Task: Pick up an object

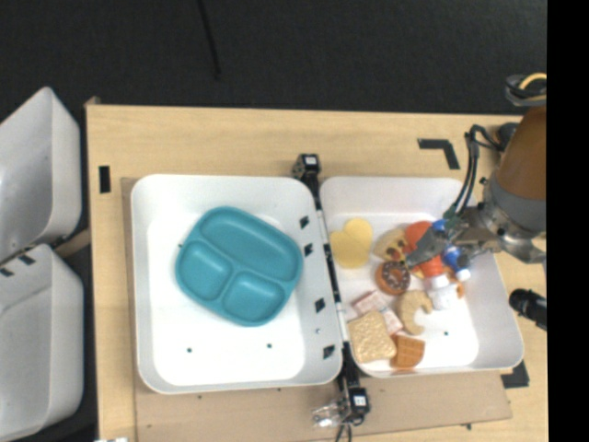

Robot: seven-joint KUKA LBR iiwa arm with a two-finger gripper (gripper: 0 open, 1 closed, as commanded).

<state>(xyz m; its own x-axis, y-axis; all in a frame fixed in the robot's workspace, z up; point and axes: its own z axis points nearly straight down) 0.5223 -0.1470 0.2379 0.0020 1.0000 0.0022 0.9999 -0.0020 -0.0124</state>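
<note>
The right bin holds a heap of toy food. A yellow heart-shaped piece lies at its left, a chocolate donut in the middle. A square cracker and an orange wedge sit near the front wall, with a pink wafer and a pale bone-shaped biscuit behind them. My gripper reaches in from the right and hangs low over a red-orange item and small blue and white pieces. Whether anything is held is hidden by the gripper body.
The left bin holds a teal divided plate. A black clip sits at the far end of the divider between the bins, and another clip at the near end. Bare wooden bench surrounds both bins.
</note>
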